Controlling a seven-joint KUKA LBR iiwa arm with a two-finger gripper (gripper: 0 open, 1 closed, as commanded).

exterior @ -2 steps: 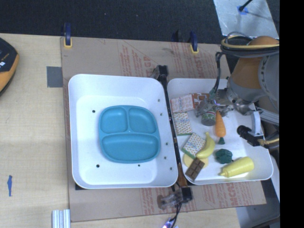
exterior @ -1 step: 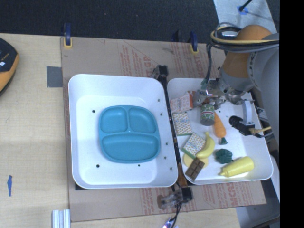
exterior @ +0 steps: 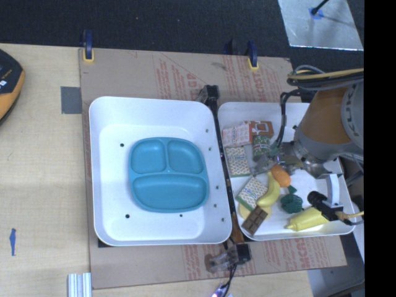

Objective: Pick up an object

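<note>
The pincer [exterior: 276, 159] is lowered into the right bin [exterior: 242, 111] beside the orange toy [exterior: 281, 176] — jaw state cannot be told. The toy is judged light, smooth; grasping across its middle is advised.

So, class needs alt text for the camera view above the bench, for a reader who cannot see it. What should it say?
A grey robot arm with an orange band reaches from the right over the right white bin, which holds small toy foods including a banana and a carrot. The left white bin holds a blue divided plate.
</note>
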